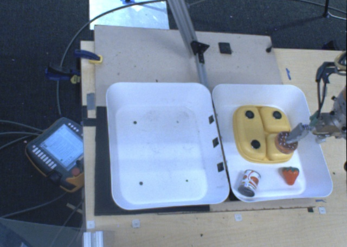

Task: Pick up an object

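The pincer [293,135] reaches in from the right over the right bin [312,107], its tip at a small brown round object [283,143] on the yellow tray [259,132]. Whether it grips is unclear. Just below lies a strawberry [290,175], lower left a can [248,182]

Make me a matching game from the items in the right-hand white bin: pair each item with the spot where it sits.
Things:
1. yellow plastic tray with three dark dots
2. small red strawberry toy
3. small red-and-white can lying on its side
4. round brown disc

Places:
A. near the front edge of the right white bin, left of the strawberry
B. at the gripper tip, on the tray's right corner
C. front right area of the bin floor
D. middle of the bin

Pairs: 1-D, 2-C, 3-A, 4-B
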Motion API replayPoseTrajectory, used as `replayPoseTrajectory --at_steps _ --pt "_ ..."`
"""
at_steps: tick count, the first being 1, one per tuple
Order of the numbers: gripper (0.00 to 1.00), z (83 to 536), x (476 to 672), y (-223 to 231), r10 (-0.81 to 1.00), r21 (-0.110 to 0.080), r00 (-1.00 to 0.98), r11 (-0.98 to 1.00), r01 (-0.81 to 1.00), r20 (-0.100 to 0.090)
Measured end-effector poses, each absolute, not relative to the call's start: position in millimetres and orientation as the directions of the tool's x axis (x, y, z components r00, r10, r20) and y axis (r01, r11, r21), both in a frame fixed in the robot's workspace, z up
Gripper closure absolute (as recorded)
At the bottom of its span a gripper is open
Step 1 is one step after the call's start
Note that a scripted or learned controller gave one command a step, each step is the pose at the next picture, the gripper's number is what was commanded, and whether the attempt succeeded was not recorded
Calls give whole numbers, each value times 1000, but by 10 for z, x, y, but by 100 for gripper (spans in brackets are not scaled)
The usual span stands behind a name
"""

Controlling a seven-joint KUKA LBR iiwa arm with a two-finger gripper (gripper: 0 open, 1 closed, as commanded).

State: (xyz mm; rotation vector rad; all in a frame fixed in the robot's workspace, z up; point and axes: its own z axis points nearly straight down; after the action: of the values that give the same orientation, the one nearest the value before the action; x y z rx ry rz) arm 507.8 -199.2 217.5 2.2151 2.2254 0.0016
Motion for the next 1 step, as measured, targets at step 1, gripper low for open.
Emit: replayPoseTrajectory --at_steps 1 --pt "0 1700 5026 -1910 1000 -2 -2 2 1000 1"
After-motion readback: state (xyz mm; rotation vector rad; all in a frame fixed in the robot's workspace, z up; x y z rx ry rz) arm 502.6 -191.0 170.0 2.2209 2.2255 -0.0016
